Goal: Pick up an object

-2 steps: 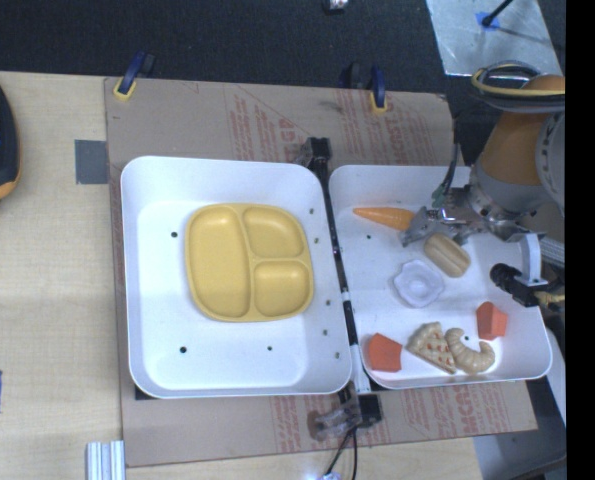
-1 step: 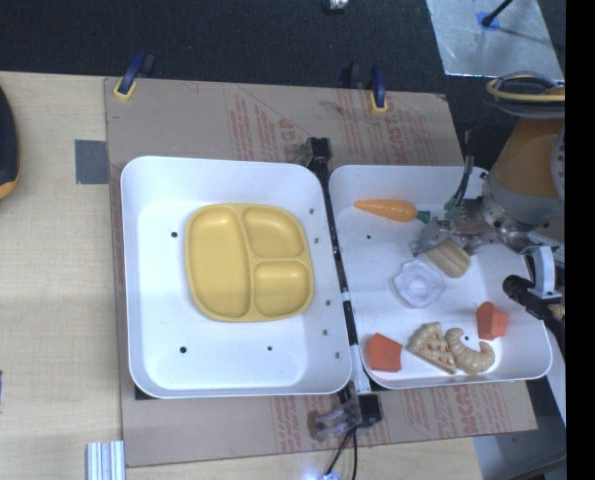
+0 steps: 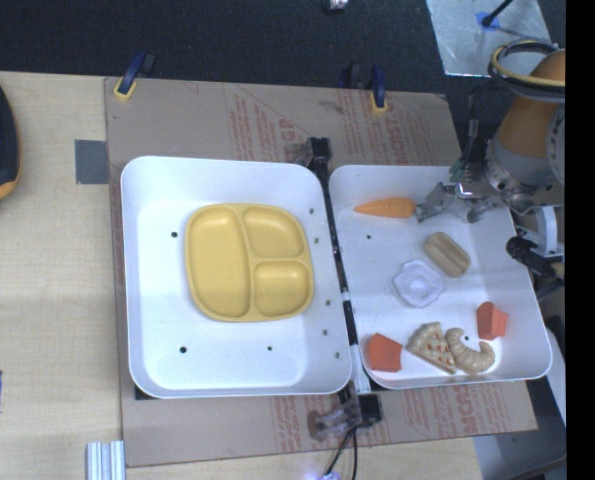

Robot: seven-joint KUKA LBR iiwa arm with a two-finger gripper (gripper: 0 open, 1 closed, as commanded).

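Yellow divided plate (image 3: 248,262) fills left bin (image 3: 147,268); carrot (image 3: 385,208) lies in right bin (image 3: 522,268).

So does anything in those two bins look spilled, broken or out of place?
Nothing stands out. The yellow divided plate lies flat in the left bin, and the carrot and other toy foods sit loosely scattered in the right bin.
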